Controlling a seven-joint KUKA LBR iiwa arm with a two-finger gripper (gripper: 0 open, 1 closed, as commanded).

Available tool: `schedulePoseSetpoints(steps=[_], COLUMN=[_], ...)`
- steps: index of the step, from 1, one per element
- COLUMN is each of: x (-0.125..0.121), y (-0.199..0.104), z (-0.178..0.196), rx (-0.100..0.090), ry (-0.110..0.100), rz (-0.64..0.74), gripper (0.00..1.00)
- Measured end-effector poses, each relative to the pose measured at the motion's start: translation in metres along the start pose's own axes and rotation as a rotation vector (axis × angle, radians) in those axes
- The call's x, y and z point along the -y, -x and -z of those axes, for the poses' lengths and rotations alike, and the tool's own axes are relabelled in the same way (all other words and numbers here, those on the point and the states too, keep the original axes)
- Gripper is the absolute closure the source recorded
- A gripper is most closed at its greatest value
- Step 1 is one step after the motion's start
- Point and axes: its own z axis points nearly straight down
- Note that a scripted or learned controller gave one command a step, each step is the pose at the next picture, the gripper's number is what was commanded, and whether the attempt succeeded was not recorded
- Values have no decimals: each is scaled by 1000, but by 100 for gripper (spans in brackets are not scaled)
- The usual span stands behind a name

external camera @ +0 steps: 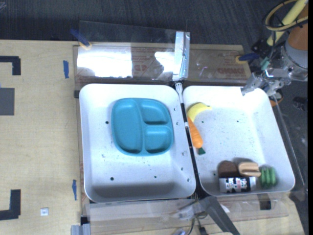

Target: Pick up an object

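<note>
At the far right corner of the right bin, the gripper is seen hanging over the rim, and how far its pincer is parted cannot be told. Against that bin's left wall a yellow banana and an orange carrot are laid. Along its near wall a brown bun, a small burger, a black-and-white can and a green ridged toy are clustered; left of that bin a blue divided plate is held in the left bin.

The pale wooden bench carried two white bins side by side: the left bin touching the right bin (rims meeting).
</note>
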Motion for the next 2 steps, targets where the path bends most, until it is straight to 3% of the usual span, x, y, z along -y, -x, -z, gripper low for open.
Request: schedulePoseSetpoints(steps=[1, 2], x=[13, -12], y=[-59, -93], z=[35, -47], rx=[-2, -2], ry=[2, -6], rz=[-46, 113], gripper=[0, 0])
